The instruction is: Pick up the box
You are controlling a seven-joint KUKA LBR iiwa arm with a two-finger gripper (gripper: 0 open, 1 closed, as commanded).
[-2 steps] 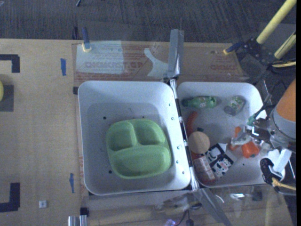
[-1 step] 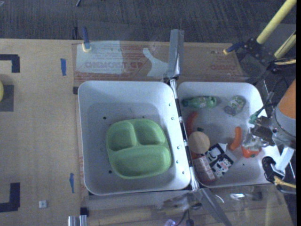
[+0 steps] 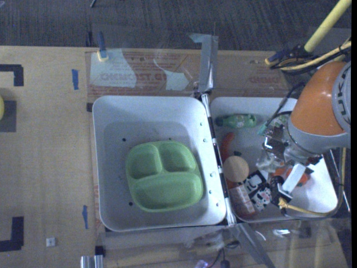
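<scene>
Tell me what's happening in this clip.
The arm has reached into the right bin, its gripper low over a clutter of items: a green bottle, a red thing, a tan ball and a black-and-white box. Nothing is visibly held. The left bin holds a green tray.

Even, soft overhead light, moderately bright, and no hard shadows anywhere. The left bin (image 3: 150, 121) shows a gentle grey shade along its inner walls, and the green tray (image 3: 163, 175) throws barely a shadow. Pale glare on the clear tape (image 3: 136, 71) at the far side. The whole picture is soft and low in detail; small items in the right bin (image 3: 321, 197) blur together.
</scene>
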